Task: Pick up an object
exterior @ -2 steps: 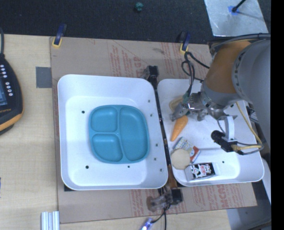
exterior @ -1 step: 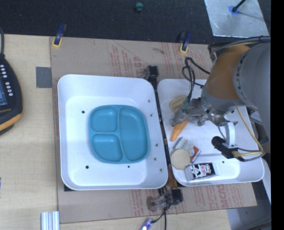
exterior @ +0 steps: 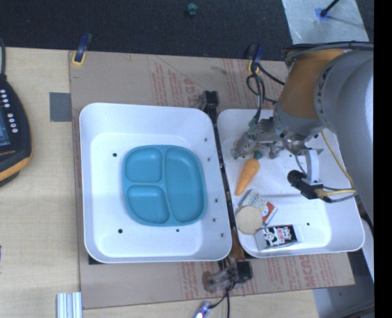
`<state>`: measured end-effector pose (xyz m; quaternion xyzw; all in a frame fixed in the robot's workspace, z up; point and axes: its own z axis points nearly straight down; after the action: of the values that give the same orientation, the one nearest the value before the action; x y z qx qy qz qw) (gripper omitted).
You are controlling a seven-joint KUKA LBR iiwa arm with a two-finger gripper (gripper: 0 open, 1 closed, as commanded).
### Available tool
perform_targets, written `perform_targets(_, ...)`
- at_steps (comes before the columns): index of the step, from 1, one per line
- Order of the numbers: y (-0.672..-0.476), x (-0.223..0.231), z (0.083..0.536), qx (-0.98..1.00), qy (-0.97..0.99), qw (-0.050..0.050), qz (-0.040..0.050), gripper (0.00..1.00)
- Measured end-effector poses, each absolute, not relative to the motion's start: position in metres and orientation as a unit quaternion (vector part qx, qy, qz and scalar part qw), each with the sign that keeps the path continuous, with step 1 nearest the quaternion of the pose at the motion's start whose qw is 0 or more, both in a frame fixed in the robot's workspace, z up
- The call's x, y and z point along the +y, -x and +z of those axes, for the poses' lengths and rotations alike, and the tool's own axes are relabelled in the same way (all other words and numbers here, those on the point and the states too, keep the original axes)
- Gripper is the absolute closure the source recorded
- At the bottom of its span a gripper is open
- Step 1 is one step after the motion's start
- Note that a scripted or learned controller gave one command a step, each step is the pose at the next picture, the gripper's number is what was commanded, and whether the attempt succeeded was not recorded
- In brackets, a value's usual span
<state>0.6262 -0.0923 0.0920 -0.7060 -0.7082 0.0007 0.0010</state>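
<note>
claw (exterior: 254,148), grip state unclear, hangs right above a light, stiff, slick carrot (exterior: 247,175), best pinched mid-body.

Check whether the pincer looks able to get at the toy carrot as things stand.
Probably yes: the pincer hangs just above the toy carrot in the right bin, with nothing lying over the carrot.

right bin (exterior: 342,240): crowded, carrot (exterior: 247,175) beside claw (exterior: 255,146) | right half bare

Divided plate (exterior: 163,184) in left bin (exterior: 97,121); carrot (exterior: 247,175), packets in right bin (exterior: 345,234).
</note>
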Motion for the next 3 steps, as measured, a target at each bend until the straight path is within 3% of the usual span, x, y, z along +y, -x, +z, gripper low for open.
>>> perform_targets(1,-0.613,-0.092,0.092,-0.708,0.706,0.002,0.0017,0.00)
perform_targets(2,-0.587,-0.095,0.091,-0.709,0.705,0.002,0.0021,0.00)
perform_targets(3,-0.602,-0.093,0.092,-0.709,0.706,0.001,0.0011,0.00)
